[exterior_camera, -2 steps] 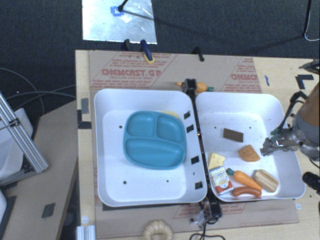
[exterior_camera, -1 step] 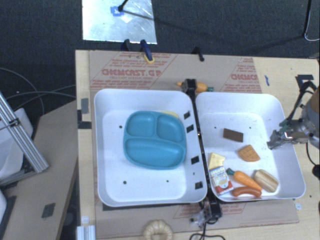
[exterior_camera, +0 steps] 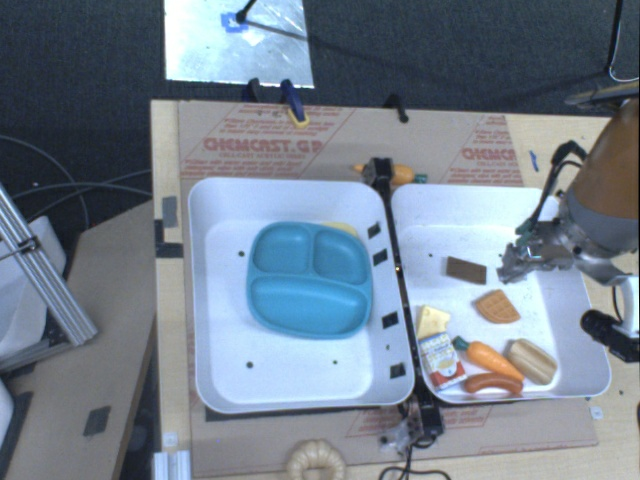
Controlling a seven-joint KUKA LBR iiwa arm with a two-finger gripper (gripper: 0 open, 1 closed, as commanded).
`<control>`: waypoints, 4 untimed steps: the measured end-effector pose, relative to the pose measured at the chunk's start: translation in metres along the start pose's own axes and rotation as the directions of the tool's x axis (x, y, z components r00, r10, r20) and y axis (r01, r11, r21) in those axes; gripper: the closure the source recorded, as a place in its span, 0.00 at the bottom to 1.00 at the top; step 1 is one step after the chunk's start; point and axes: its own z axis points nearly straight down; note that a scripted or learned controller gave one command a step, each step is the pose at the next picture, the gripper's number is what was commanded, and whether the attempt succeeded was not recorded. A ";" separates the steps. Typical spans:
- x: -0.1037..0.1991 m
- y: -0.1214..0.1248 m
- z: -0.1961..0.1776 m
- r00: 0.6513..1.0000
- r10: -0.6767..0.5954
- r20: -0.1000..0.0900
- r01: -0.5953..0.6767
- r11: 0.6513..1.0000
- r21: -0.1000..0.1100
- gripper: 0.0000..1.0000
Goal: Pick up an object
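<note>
- Left bin (exterior_camera: 215, 268): I see a blue sectioned plate (exterior_camera: 308, 278) lying flat near its middle, with something yellow peeking out behind the plate's far edge.
- Black clips run down the seam between the two bins.
- Right bin (exterior_camera: 450, 213): brown rectangular piece (exterior_camera: 465, 270) lies alone in the middle, apart from the rest.
- Front left of that bin: yellow cheese wedge (exterior_camera: 432, 320), with a small red-and-white packet (exterior_camera: 441, 357) just in front of it.
- Carrot (exterior_camera: 486, 355) next to the packet, a red sausage (exterior_camera: 492, 384) at the front wall, a bread roll (exterior_camera: 532, 360) to their right.
- An orange cracker-like piece (exterior_camera: 496, 308) sits between the brown piece and the roll.
- Gripper (exterior_camera: 522, 259) hangs low over the right bin, just right of the brown piece and above the orange piece. I see nothing between the fingers; I cannot tell whether they're spread or closed.
</note>
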 end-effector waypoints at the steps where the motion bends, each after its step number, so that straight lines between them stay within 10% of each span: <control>1: 0.052 0.018 -0.011 1.000 0.000 -0.001 0.000 1.000 0.001 1.00; 4: 0.202 0.061 0.008 1.000 0.001 0.000 -0.001 1.000 0.002 1.00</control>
